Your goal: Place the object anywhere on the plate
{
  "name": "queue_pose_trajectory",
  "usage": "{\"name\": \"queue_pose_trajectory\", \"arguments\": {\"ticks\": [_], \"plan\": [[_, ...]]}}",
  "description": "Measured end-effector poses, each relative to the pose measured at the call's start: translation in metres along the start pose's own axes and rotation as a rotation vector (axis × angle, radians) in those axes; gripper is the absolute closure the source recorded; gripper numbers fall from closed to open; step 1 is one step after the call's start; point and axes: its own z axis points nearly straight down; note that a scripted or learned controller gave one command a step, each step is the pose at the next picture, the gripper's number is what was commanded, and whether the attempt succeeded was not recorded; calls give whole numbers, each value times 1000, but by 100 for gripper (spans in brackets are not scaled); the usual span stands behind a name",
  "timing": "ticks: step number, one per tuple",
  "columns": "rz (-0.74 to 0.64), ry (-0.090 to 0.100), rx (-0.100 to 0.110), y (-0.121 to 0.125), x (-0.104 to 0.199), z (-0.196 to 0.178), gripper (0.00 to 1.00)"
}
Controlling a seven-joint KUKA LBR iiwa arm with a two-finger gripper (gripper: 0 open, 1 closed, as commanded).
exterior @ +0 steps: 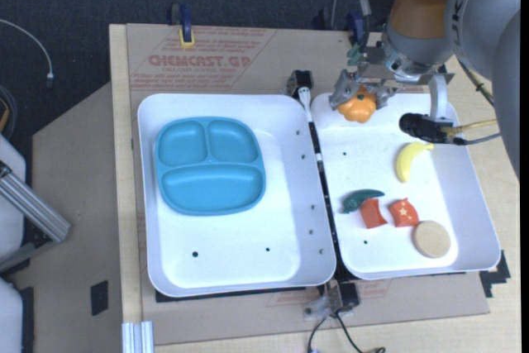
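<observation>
Fingers (pixel 343 93): metal, pinching the orange object from both sides.
Gripper (pixel 361 95): hangs over the far end of the right bin (pixel 463 178).
Orange object (pixel 358 108): rounded, glossy, with a green top, held between the fingers.
Right bin: smooth white plastic, holding a curved yellow banana (pixel 409 160), a dark green piece (pixel 362 198), two red chunks (pixel 388 212) and a tan disc (pixel 431 239).
Plate (pixel 212 165): blue, three-sectioned, rounded corners, lying in the left bin (pixel 240 252).
Table (pixel 140 70): brown board under both bins.

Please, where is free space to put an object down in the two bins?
Free: all three plate compartments, and left bin floor in front of the plate. Crowded: right bin's front, with tomato pieces, round cracker, banana.
</observation>
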Motion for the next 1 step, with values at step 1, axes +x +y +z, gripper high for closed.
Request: {"name": "queue_pose_trajectory", "arguments": {"ticks": [1], "plan": [[0,0,-1,1,53,-18,100]]}}
